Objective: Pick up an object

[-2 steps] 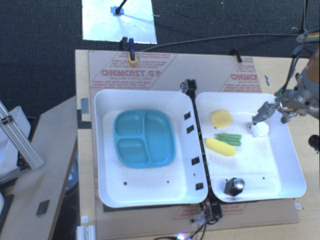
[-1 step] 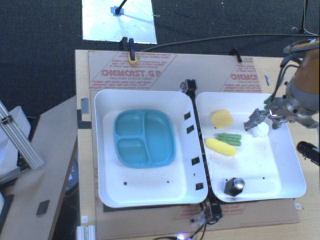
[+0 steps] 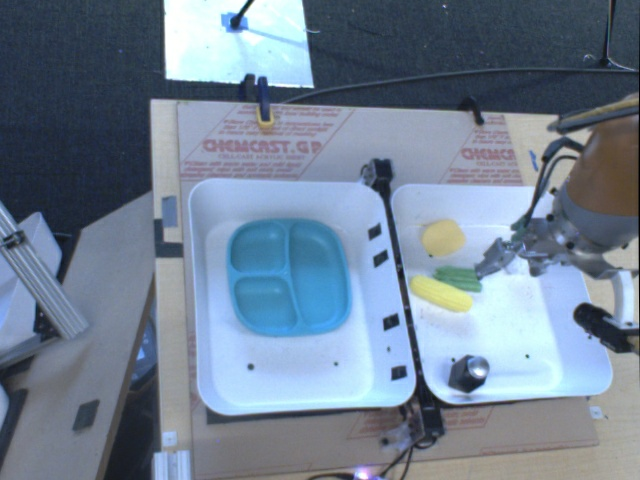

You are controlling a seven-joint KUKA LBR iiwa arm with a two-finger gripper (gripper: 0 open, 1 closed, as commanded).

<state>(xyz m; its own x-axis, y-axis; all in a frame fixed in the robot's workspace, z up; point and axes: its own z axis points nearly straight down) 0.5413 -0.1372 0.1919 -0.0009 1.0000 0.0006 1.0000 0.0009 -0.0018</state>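
Note:
In the right bin lie a round yellow lemon-like object, a green bean pod, a yellow corn cob and a small dark metallic cylinder near the front wall. My gripper hangs low over the right bin, just right of the green pod and the yellow pieces, reaching in from the right. I see nothing held between its fingers.
The left bin holds a blue divided plate. A black hinge strip with clips runs between the two bins. Cardboard sheeting lies under the bins, with a blue-yellow clamp at the back.

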